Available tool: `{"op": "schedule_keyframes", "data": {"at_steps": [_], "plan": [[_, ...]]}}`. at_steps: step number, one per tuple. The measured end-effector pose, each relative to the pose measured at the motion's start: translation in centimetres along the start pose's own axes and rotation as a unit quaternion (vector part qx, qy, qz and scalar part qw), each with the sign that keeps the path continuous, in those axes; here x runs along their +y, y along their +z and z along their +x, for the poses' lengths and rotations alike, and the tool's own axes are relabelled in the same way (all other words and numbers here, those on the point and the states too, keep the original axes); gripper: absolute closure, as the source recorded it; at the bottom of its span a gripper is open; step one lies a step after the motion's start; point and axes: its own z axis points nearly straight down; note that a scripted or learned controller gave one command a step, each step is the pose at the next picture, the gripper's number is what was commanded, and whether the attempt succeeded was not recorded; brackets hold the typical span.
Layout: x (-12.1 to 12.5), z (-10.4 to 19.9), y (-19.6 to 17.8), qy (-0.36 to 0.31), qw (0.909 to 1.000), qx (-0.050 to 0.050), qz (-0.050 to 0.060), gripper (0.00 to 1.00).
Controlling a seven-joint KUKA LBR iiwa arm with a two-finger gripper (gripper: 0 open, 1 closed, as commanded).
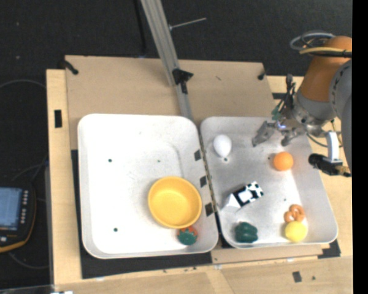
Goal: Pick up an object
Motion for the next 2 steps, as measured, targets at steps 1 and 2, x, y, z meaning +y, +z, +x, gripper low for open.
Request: {"op": "schedule_keyframes", "data": {"at_steps": [1,2], "plan": [[0.0,-0.1,2.5,0.000,1.0000,-0.001,-0.001,0.00],[0.1,-0.3,1.1,-0.002,1.0000,-0.003,-0.004,1.00]]}}
